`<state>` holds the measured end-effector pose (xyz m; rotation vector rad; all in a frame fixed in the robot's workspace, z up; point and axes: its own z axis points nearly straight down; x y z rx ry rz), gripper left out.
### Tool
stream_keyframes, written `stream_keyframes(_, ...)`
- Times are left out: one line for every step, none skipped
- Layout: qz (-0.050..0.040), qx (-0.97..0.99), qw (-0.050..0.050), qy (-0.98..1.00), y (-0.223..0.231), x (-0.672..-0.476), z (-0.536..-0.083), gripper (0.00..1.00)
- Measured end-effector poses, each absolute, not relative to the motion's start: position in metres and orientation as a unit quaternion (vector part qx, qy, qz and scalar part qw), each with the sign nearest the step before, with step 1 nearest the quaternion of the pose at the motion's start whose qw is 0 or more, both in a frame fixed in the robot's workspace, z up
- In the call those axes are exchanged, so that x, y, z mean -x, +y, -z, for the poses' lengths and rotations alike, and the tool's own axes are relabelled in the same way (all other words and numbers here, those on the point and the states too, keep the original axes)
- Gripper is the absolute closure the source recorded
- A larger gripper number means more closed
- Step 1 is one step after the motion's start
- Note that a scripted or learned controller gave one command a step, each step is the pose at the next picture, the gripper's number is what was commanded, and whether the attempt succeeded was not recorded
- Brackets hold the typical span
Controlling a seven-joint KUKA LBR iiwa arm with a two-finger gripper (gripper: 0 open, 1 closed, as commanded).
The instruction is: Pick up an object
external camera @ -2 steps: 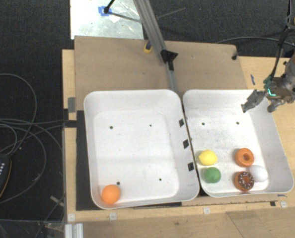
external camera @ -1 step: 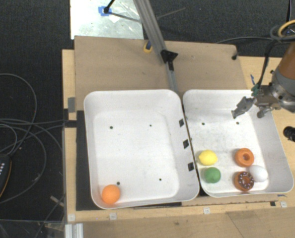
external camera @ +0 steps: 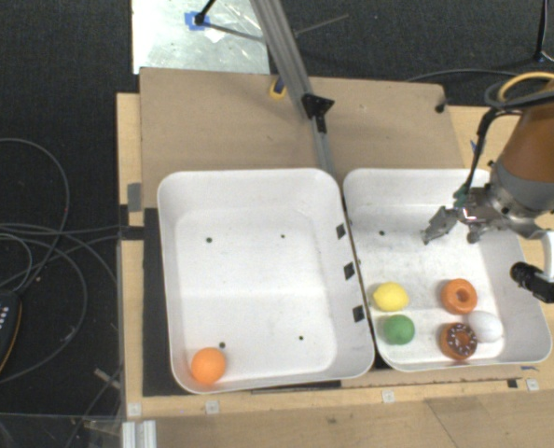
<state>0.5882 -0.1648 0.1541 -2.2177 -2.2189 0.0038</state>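
Observation:
My gripper (external camera: 454, 231) hangs over the back half of the right bin (external camera: 389, 183), open, with nothing between its two spread fingers. In front of it, at the near end of that bin, lie a yellow ball (external camera: 391, 297), a green ball (external camera: 398, 329), an orange ring (external camera: 459, 296), a chocolate sprinkled donut (external camera: 459, 342) and a white egg-shaped piece (external camera: 487, 326). All of them sit apart from the gripper. An orange ball (external camera: 208, 365) rests in the near left corner of the left bin (external camera: 249, 183).
The arm's orange band and grey wrist (external camera: 538, 161) lean in over the right bin's far right side. A grey slanted pole (external camera: 291, 59) crosses the back of the bench. Black clips (external camera: 350, 271) sit along the seam between the bins.

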Motion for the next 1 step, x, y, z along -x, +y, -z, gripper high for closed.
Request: stream_keyframes(-0.0013, 0.707, 0.002, -0.707, -0.1676, -0.5802, -0.0947, 0.0)
